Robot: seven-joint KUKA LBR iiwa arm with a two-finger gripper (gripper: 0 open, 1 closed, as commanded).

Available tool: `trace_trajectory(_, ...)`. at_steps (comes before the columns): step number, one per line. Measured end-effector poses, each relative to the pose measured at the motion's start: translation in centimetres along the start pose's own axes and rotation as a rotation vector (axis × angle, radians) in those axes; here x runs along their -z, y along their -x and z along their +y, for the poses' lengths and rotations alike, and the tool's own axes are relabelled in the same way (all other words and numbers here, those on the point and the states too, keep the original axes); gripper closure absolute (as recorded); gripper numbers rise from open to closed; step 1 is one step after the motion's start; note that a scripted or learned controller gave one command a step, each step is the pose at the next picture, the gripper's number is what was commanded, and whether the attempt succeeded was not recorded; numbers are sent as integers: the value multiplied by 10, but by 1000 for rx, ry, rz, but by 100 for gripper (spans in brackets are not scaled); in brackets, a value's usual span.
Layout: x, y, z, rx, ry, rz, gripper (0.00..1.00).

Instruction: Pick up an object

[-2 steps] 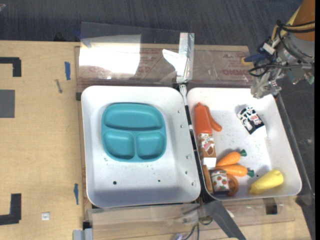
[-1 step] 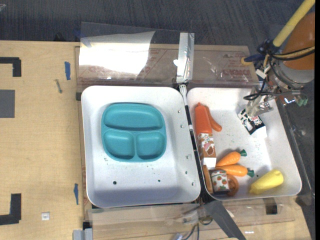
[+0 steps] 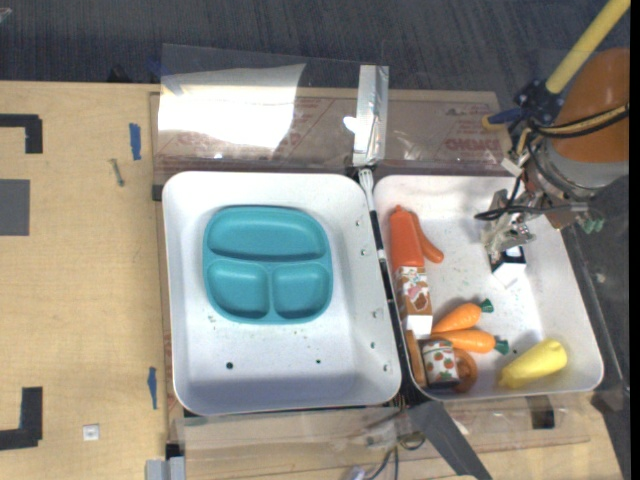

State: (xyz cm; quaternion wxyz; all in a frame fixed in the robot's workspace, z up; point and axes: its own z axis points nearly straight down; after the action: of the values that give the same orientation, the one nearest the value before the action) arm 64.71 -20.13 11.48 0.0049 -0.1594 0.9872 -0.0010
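Note:
My gripper (image 3: pixel 507 252) hangs over the upper right part of the right bin (image 3: pixel 560 278), open, with nothing between its fingers. Bare white bin floor lies under it. Along this bin's left wall lies a long orange bottle-shaped toy (image 3: pixel 404 240), with a labelled packet (image 3: pixel 415 294) just below it. Two toy carrots (image 3: pixel 461 317) (image 3: pixel 477 343) lie near the front, well to the lower left of the gripper. A small brown round item (image 3: pixel 446 364) sits at the front left, and a yellow lemon-like object (image 3: pixel 534 361) rests at the front right corner.
The left bin (image 3: pixel 190 298) holds a teal divided plate (image 3: pixel 267 263). A raised rim (image 3: pixel 378 268) separates the two bins. The arm, with cables and an orange band (image 3: pixel 598 108), comes in over the right bin's far right corner. Clear plastic sheeting (image 3: pixel 240 118) lies behind the bins.

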Motion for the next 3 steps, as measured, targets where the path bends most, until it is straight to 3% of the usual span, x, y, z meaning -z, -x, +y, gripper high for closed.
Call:
trace_trajectory(1,-25,-88,33,-39,0,1,100)
trace_trajectory(2,-25,-102,12,183,-2,-3,100)
trace_trajectory(3,-26,-69,1,431,-1,-2,100)
